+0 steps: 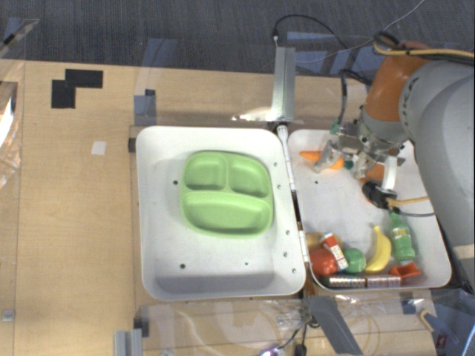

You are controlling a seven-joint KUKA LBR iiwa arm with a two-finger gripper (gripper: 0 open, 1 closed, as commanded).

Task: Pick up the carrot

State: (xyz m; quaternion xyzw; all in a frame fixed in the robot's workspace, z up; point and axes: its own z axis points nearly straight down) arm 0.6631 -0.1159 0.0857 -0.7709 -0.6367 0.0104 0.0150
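**Arm hovering at the carrot in the right bin**

The gripper [349, 156] is hanging over the upper part of the right bin [334, 199], right above the carrot [312, 155], which is lying on the bin floor near the top left corner, close to the wall shared with the left bin [156, 199]. The carrot's pointed end is sticking out to the left, and its thicker end is passing under the gripper, so the tool seems to be lining up for a grasp on that end. Whether the jaws are open or closed is something I cannot tell from this slanted view, nor whether they are touching the carrot.

The other toy foods, among them a banana [380, 249] and a tomato [323, 261], are sitting crowded along the bin's lower edge, well apart from the carrot, leaving room for a clean approach. A green plate [226, 193] is resting in the left bin.
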